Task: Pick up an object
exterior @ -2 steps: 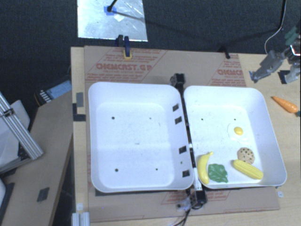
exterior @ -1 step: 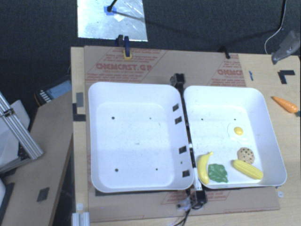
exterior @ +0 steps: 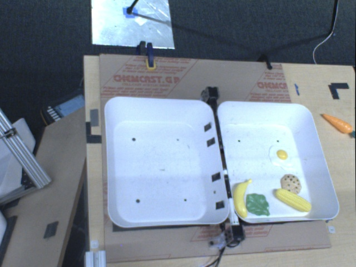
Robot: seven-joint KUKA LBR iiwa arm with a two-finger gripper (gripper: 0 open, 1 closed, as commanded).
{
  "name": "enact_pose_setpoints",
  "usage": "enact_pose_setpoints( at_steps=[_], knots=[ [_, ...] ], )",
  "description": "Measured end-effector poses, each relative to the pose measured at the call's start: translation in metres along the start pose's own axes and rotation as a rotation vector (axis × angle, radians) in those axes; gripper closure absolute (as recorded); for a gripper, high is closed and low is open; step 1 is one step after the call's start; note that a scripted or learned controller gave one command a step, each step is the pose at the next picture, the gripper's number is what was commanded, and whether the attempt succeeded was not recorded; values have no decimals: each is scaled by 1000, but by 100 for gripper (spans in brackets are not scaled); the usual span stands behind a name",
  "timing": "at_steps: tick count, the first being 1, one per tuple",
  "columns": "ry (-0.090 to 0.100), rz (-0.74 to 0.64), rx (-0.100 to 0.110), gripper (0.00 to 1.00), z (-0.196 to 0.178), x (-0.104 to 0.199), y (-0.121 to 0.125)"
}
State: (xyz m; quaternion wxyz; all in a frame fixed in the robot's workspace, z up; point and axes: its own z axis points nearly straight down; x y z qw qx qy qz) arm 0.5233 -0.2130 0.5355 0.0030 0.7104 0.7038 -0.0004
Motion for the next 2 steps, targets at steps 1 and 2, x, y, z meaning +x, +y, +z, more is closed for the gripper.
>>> enact_pose_setpoints(
  at_steps=[1,2],
  knots=[
    [3,-17,-2,0,2,9,95],
    [3,-16,-1,0,1,9,147]
  ],
)
